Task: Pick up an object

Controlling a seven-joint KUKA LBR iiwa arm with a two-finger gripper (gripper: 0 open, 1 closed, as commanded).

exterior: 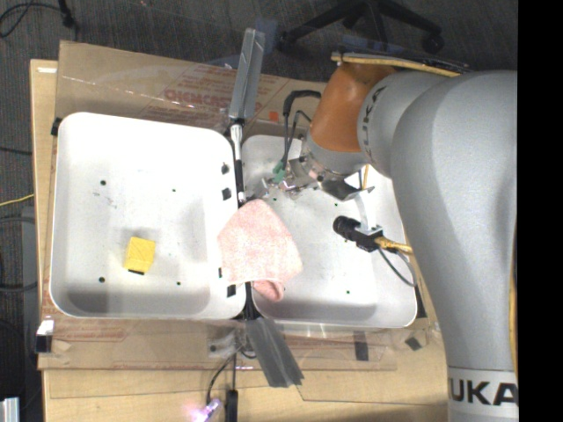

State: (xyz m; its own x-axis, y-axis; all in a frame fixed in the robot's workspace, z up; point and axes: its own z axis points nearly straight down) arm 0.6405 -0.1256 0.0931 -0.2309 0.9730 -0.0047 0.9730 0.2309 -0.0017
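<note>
The claw [286, 181] hangs low in the right bin [387, 297], at its upper left; how wide it stands, I cannot tell. A pink cloth [258, 249] drapes over the divider, its long axis running upper-left to lower-right. A yellow block [140, 255] sits lower left in the left bin [88, 148].

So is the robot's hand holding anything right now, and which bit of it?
It cannot be told. The gripper is down in the right bin, just above the pink cloth, but nothing shows between its tips.
</note>
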